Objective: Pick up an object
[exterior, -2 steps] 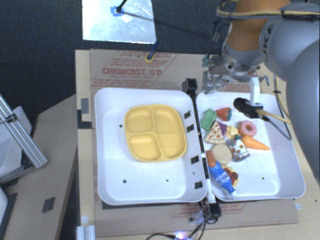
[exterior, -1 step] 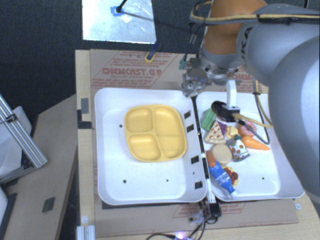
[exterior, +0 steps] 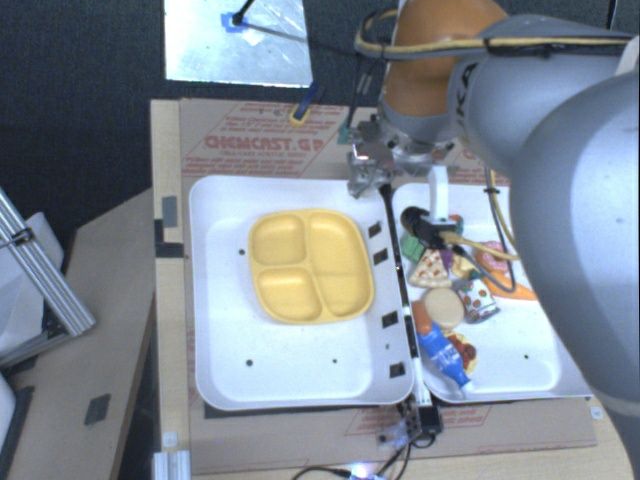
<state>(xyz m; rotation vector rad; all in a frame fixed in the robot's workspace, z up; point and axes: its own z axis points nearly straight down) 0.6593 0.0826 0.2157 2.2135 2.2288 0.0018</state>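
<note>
My gripper point(exterior: 372, 175) hangs over the far edge of the bins, just above the divider between them. Nothing shows in its grasp. The right bin point(exterior: 530, 363) holds a pile of small things along its left side. In that pile lie a pizza-slice toy point(exterior: 432, 266), a round tan piece point(exterior: 445, 308), a small printed can point(exterior: 479, 301) and a blue packet point(exterior: 441, 354). An orange carrot-like piece point(exterior: 514, 290) rests partly under the arm. The pile sits nearer the camera than the gripper and to its right.
A yellow divided plate point(exterior: 308, 266) lies in the middle of the left bin point(exterior: 225, 358). The big grey arm covers the right bin's far right part. A black divider rail point(exterior: 400, 288) runs between the bins.
</note>
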